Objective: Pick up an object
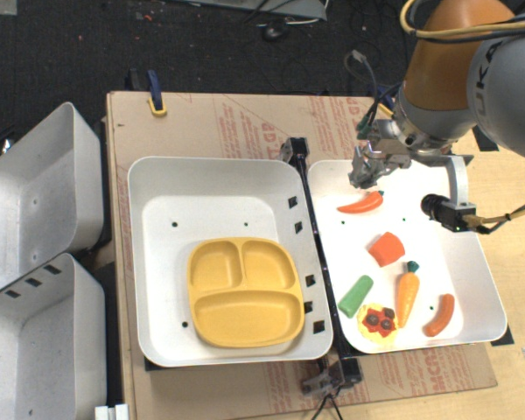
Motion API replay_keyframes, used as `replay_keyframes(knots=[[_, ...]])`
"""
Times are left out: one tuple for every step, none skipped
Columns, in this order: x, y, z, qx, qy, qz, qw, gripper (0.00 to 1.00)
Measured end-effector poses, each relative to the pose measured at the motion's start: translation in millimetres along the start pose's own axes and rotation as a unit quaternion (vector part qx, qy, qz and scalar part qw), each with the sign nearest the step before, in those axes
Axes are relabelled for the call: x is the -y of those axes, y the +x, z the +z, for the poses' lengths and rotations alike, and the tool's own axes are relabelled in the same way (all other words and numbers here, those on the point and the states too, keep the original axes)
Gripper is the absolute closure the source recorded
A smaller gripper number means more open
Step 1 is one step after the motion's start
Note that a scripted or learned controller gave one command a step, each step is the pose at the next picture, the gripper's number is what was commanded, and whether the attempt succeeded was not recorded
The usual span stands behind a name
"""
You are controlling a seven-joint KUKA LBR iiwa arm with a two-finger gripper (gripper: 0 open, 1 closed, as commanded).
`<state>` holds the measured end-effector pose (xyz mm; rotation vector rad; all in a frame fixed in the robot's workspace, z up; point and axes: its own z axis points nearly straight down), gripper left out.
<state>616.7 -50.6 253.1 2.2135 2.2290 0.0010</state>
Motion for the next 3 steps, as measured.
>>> replay_keyframes(knots=[[-7,62,14,-0.001,0.001,-0.001,1.0000,1.00],[-8,110,10,0.000,0.000,0.000,1.0000,1.00],[-16,148,26,0.000,0.000,0.001,1.0000,1.00]])
